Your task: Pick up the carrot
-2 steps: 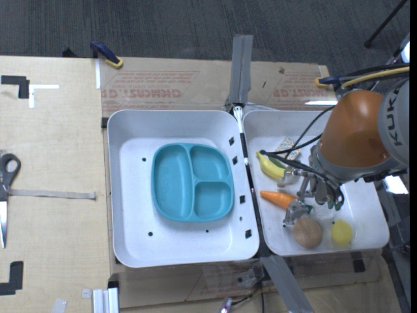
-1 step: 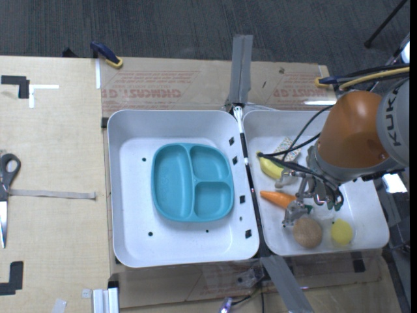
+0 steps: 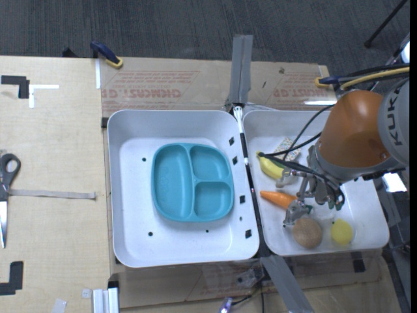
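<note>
Gripper low at carrot right end, finger state unreadable; crowding banana and brown potato may cause a mis-grab.

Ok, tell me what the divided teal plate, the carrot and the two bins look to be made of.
Divided teal plate: probably moulded plastic, one even colour with a smooth, soft sheen and rounded compartment walls.
Carrot: likely a plastic or rubber toy, uniformly bright orange and smooth, though too small to be sure.
Left bin and right bin: seemingly thin white plastic, with a glossy surface and rounded corners.
</note>
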Controlling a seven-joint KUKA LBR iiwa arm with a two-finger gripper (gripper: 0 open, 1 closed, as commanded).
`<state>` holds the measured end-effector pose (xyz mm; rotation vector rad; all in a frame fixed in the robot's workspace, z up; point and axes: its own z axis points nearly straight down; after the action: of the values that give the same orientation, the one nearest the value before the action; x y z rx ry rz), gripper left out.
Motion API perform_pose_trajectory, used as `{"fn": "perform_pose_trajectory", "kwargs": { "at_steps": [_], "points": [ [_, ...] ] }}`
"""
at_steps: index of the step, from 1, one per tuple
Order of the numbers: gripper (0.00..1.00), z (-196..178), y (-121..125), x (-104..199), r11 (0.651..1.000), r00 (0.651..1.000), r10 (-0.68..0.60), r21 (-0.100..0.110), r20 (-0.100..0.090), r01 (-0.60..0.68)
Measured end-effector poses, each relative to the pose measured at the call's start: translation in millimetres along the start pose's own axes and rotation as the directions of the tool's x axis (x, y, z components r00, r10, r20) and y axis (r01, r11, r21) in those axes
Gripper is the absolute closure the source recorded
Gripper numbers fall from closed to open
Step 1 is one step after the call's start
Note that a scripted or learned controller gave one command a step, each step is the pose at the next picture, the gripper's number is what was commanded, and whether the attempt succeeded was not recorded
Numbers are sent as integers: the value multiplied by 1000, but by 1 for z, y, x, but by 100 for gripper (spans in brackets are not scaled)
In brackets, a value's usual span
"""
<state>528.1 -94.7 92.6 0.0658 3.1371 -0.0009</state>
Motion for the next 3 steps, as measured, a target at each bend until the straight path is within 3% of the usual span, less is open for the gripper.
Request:
{"fn": "perform_pose_trajectory", "kwargs": {
  "at_steps": [1,2,3],
  "points": [
    [0,0,1,-3,1000,1000,-3,0,0,3],
    [0,0,2,6,996,996,-93,0,1,93],
    [100,-11,3,4,995,995,-95,1,7,95]
  ]
}}
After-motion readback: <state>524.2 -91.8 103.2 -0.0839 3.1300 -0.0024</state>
